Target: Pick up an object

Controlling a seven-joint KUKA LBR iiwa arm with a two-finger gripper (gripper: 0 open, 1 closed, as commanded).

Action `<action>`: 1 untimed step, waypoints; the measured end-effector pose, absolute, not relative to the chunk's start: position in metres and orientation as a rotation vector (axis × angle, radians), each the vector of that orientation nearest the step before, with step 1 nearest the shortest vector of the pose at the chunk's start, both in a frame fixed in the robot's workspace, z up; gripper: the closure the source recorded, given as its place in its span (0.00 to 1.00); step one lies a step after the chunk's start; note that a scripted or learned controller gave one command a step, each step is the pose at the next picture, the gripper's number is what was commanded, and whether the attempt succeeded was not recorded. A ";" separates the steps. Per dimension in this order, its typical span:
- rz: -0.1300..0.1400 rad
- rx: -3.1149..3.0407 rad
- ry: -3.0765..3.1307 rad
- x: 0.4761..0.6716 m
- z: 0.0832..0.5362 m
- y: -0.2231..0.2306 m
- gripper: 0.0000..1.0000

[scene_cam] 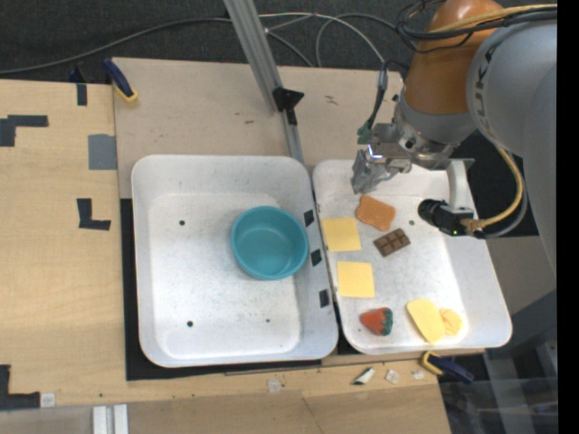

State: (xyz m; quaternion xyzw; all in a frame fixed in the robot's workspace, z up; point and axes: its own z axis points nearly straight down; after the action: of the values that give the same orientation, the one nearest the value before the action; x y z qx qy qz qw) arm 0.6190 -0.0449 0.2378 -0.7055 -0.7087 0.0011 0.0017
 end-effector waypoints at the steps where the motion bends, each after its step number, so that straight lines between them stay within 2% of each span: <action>1: 0.004 -2.215 -2.223 0.591 0.235 -0.009 1.00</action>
State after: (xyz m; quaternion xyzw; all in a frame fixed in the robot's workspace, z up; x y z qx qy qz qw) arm 0.5907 -0.0091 0.2349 -0.7058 -0.7084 0.0014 0.0017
